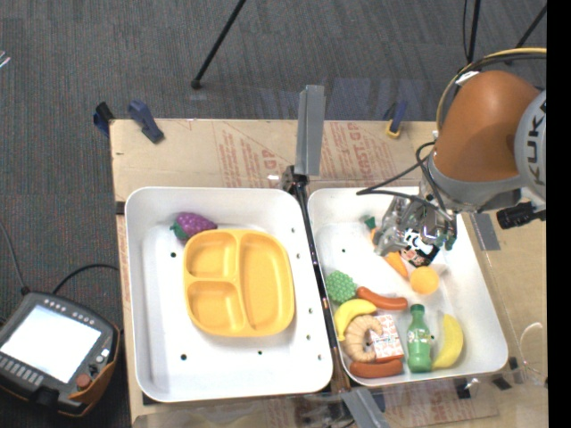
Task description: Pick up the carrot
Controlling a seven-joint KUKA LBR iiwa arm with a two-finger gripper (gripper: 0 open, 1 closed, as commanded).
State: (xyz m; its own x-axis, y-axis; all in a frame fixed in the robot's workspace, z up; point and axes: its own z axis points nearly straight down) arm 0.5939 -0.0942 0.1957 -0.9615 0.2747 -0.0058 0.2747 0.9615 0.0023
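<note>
Hovering low over the right bin, the pincer sits just above the carrot, poised to grab; whether it is apart or together, I cannot tell.

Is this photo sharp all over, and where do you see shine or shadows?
In the camera view, the divided yellow plastic plate looks crisp and evenly lit; the glossy orange arm band carries a soft highlight; the metal two-finger gripper is cluttered and slightly blurred, casting a faint shadow on the right white bin; the orange carrot beneath it is partly hidden.
</note>
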